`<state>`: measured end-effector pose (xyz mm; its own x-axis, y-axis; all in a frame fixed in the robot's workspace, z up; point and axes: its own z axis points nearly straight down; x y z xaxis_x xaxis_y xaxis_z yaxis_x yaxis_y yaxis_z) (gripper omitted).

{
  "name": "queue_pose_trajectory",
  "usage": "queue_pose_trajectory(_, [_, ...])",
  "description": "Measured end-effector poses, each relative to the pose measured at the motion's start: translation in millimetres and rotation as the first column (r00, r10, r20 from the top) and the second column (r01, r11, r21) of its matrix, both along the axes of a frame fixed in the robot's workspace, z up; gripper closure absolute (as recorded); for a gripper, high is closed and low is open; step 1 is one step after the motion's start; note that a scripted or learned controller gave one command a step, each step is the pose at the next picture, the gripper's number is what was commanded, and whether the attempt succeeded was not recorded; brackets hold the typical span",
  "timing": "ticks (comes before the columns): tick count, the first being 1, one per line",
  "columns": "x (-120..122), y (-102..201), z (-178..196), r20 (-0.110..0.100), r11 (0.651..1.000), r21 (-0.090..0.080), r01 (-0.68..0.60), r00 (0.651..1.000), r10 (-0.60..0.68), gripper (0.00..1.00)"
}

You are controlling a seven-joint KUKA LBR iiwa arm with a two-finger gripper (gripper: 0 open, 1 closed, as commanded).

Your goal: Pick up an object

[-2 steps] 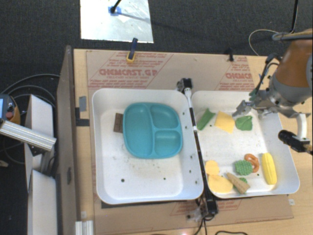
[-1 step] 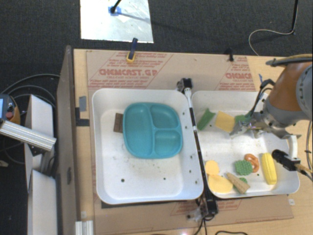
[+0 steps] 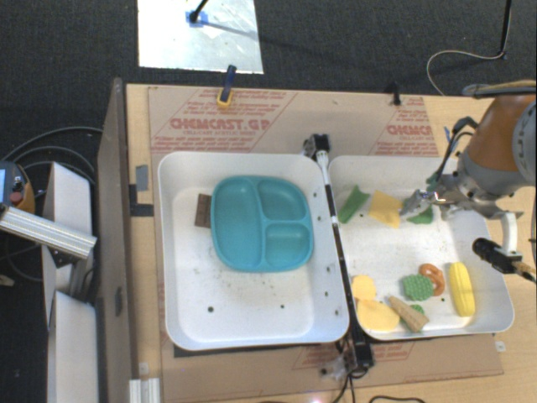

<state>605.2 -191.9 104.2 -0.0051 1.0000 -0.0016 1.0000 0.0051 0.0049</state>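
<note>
The arm reaches in from the right, and my gripper (image 3: 419, 203) is low over the back part of the right bin (image 3: 478, 321). A small green piece (image 3: 423, 217) lies directly under its tip, partly hidden by it. Just left of the gripper lies a yellow wedge (image 3: 385, 209), and further left a green pepper-like piece (image 3: 352, 204). Toward the front of that bin lie a yellow corn cob (image 3: 461, 288), a brown pretzel (image 3: 431, 274), a round green waffle piece (image 3: 416, 287), flat yellow chips (image 3: 372, 306) and a tan stick (image 3: 409, 313).
The left bin (image 3: 180, 250) holds a teal divided plate (image 3: 261, 223) with a small brown block (image 3: 203, 211) at its left edge. A black divider rail (image 3: 331, 217) runs between the bins. A black part of the arm (image 3: 497, 255) hangs over the right bin's right rim.
</note>
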Motion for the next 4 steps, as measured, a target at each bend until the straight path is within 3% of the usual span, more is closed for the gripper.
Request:
queue_pose_trajectory(1, [-112.4, -15.5, -17.9, -0.012, 1.0, 0.004, 0.009, 1.0, -0.009, 0.0])
queue_pose_trajectory(2, [-105.8, -14.6, -6.1, -0.001, 1.0, 0.001, 0.004, 1.0, -0.004, 1.0])
queue_pose_trajectory(3, [-104.2, 50.4, 22.6, -0.002, 1.0, 0.003, -0.003, 1.0, 0.003, 1.0])
queue_pose_trajectory(4, [-32.9, 138.1, 127.7, 0.01, 1.0, 0.001, -0.01, 1.0, 0.01, 1.0])
